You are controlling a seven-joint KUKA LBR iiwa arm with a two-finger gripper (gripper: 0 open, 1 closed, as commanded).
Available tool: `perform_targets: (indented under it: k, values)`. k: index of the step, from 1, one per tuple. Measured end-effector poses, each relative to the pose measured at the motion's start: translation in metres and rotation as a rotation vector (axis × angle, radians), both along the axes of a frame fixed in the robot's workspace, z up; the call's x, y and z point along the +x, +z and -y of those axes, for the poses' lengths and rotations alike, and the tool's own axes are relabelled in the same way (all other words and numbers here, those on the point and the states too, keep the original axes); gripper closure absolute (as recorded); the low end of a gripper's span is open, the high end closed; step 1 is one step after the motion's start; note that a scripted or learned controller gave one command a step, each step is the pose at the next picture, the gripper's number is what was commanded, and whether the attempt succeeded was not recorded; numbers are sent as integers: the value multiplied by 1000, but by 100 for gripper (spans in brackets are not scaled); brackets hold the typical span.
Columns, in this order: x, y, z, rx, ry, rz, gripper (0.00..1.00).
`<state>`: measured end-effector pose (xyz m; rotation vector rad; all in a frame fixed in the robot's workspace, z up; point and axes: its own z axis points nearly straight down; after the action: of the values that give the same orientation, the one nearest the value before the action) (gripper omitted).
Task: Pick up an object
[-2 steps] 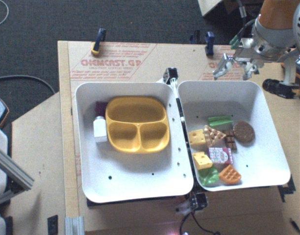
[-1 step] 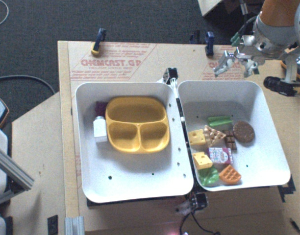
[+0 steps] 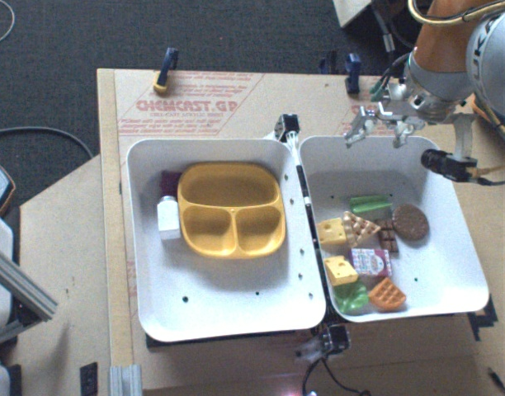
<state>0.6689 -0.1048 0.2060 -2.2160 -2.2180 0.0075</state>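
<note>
Above the right white bin's [image 3: 450, 221] far rim, the grey two-finger gripper [image 3: 383, 130] hangs spread open, holding nothing. Toy food pieces, including a round brown cookie [image 3: 410, 222], lie below. Approach stage; next, descend and close.

- Arm [image 3: 471, 35]: rounded grey housing with a glossy orange band above the wrist.
- Cabling: a thin yellowish cable loops over the orange band; dark cables trail beside the wrist.
- Gripper [image 3: 376, 130]: bare-metal, silver-grey assembly with two slim fingers.
- Side attachment [image 3: 446, 163]: black cylindrical unit on a grey bracket beside the wrist.
</note>
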Motion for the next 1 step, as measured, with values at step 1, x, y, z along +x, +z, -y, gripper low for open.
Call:
perform_targets:
  k: [1]
  values:
    - [4,-62,4,0,-1,0,0]
